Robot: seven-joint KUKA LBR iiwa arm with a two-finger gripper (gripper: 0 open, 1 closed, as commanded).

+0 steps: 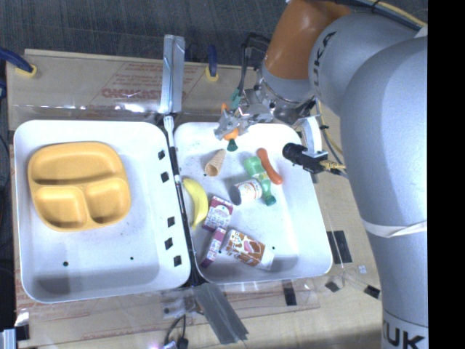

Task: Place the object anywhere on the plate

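A yellow divided plate (78, 185) lies in the left bin (43, 267). My gripper (230, 127) hangs over the far left corner of the right bin (309, 231), well to the right of the plate. A small orange and green piece (232, 138) shows right at its tip; I cannot tell whether it is held. Below it in the right bin lie a tan cone (214, 163), a banana (195, 201), a green bottle (258, 173), an orange stick (269, 166), a small can (248, 190), a purple carton (217, 214) and a brown carton (245, 248).
A raised divider (174, 187) with black marks runs between the two bins. A metal post (173, 67) stands at the far end of the divider. The grey arm (378, 122) covers the right side of the bench.
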